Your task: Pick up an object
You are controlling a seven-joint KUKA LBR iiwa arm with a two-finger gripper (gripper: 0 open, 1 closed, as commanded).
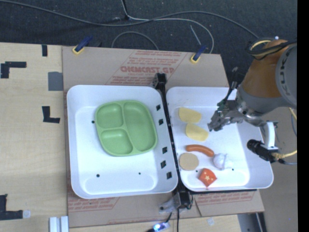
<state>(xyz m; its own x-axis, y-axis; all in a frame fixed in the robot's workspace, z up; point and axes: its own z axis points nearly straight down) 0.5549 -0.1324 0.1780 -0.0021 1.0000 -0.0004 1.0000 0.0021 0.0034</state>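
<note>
Reading "CHEMCAST GP", red print marks the cardboard sheet under both bins.

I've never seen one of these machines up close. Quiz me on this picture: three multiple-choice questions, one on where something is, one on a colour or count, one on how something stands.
1. Which bin holds the green divided plate?
A. left bin
B. right bin
C. neither

2. How many compartments has the plate?
A. two
B. three
C. five

3. Where is the claw?
A. over the left bin
B. outside both bins
C. over the right bin, beside the yellow pieces

Answers: 1 A, the plate lies in the left bin. 2 B, its ridges mark three sections. 3 C, the claw hangs right of the yellow pieces.
</note>
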